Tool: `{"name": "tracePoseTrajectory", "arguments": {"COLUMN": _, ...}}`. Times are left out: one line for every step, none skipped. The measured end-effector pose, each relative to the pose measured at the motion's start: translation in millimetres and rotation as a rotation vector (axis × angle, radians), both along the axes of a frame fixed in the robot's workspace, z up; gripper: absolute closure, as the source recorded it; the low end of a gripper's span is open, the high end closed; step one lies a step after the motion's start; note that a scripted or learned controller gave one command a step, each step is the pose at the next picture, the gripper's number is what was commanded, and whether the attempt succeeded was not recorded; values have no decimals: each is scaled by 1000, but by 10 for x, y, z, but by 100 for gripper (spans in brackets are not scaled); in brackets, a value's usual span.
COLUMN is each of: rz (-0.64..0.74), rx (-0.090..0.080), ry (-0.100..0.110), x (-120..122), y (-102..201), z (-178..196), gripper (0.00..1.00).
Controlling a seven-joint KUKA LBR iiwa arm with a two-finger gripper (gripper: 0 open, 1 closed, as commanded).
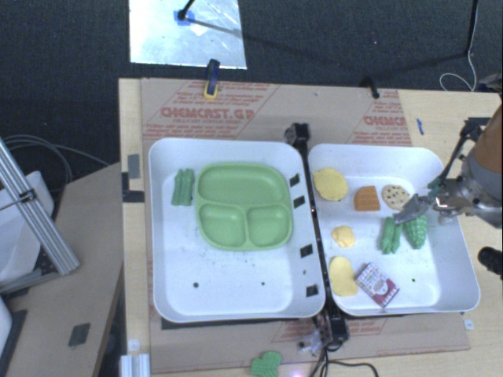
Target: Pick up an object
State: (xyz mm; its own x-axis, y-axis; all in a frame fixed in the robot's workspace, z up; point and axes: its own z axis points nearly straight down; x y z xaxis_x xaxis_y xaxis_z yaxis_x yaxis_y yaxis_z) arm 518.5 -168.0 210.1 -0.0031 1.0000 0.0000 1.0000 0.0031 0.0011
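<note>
The arm's two-finger gripper [412, 210] sits low in the right-hand white bin [452, 289], at the top of a bumpy green toy vegetable [417, 232], seemingly lined up to take it; whether its fingers are parted or closed I cannot tell. A second green piece [389, 236] lies just beside. The brown protective sheet [236, 104] under the bins reads "CHEMCAST GP". The red patterned packet [376, 283] bears unreadable print.

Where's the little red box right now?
In the camera view, the red box lies near the front edge of the right bin, just right of a yellow piece and below the green toys.
</note>
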Motion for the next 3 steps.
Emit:
{"name": "tracePoseTrajectory", "arguments": {"rz": 12, "rx": 0, "ry": -21, "x": 345, "y": 985, "z": 1829, "gripper": 0}}
{"name": "tracePoseTrajectory", "arguments": {"rz": 8, "rx": -1, "ry": -16, "x": 1460, "y": 1609, "z": 2446, "gripper": 0}}
{"name": "tracePoseTrajectory", "arguments": {"rz": 10, "rx": 3, "ry": -1, "x": 1254, "y": 2477, "z": 2336, "gripper": 0}}
